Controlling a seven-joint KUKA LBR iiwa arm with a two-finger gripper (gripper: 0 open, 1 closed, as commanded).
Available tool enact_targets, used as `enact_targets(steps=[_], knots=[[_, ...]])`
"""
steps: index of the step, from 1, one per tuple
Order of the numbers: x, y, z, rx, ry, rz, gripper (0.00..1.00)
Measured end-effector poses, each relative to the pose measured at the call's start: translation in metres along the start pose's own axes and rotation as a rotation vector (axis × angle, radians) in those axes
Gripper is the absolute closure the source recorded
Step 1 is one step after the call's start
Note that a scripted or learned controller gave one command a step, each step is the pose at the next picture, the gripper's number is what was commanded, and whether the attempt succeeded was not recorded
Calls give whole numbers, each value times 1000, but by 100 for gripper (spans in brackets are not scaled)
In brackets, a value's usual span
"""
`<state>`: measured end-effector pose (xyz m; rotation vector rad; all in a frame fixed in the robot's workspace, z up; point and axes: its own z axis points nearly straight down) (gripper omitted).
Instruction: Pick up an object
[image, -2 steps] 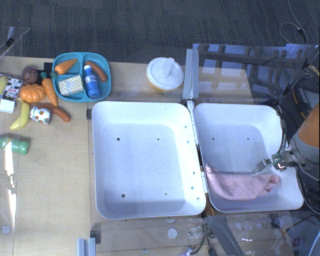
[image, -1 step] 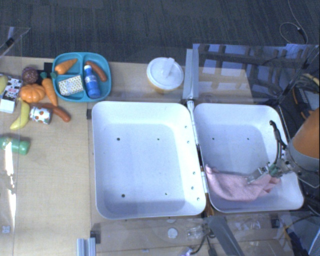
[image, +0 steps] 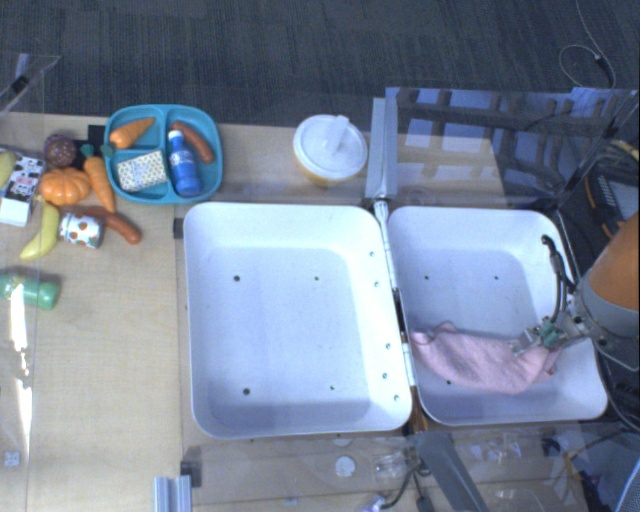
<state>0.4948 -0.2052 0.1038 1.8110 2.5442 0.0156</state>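
Lying crumpled in the lower part of the right bin, lower right of the frame: a pink cloth, stretched from the bin's left wall toward its right wall. Soft and limp by the look of it, light, no fragility to speak of — likely to drape and sag once lifted, and liable to slip free if only a thin edge is pinched. Best taken at a raised fold or bunched ridge, such as the hump near its left end or the thicker lump at its right end, pinching down through several layers. Low at the cloth's right end, the gripper — touching or just above the fabric, hard to say which; whether clenched or released cannot be told from this angle, so no grasp claimed. Left bin, centre of the frame: bare white floor. Upper left: a teal divided plate holding toy food and a blue bottle. Above the bins, a white lidded cup. Loose toy food at the far left edge.
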Motion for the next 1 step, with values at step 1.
enact_targets(steps=[1], knots=[[23, 103, -34, 16, 6, 165, 100]])
